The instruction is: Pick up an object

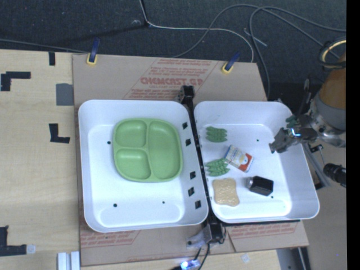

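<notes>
The right bin (298,207) holds several small objects. A green pea pod (216,133) lies at its upper left and a second green pod (216,166) sits lower down. Beside that pod is a white packet with red and blue print (239,158). A tan bread slice (225,191) and a black block (260,185) lie near the front. My gripper (279,143) hangs over the right side of this bin, to the right of the packet and above the black block, touching none of them.
The left bin (93,167) holds a green divided plate (148,149). A black divider strip (194,151) runs between the bins. Cables (236,16) trail over the dark surface behind the bench.
</notes>
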Controlling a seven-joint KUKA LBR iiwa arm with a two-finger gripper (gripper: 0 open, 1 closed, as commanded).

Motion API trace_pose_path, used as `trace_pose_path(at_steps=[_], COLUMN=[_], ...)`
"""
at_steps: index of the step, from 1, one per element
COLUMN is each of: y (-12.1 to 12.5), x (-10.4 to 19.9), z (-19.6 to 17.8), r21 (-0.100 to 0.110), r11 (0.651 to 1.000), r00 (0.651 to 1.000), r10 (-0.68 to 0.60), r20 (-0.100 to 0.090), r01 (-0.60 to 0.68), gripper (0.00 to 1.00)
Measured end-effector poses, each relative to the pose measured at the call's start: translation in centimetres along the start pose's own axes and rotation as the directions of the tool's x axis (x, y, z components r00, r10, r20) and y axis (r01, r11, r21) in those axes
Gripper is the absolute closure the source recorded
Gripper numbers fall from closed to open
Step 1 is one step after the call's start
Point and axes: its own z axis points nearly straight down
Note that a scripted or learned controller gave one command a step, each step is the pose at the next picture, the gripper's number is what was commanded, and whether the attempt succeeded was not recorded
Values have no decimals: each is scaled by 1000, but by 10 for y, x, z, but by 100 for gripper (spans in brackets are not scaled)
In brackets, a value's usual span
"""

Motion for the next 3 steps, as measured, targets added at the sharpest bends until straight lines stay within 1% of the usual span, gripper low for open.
trace_pose_path(at_steps=[1, 2, 3], y=[25, 56, 77], x=[48, 105, 158], z=[13, 14, 9], r21=[2, 1, 1], r11=[1000, 1000, 1000], r00=[1000, 1000, 1000], r10=[0, -4, -3], r20=[1, -1, -1], r01=[0, 4, 3], gripper=[100, 100, 100])
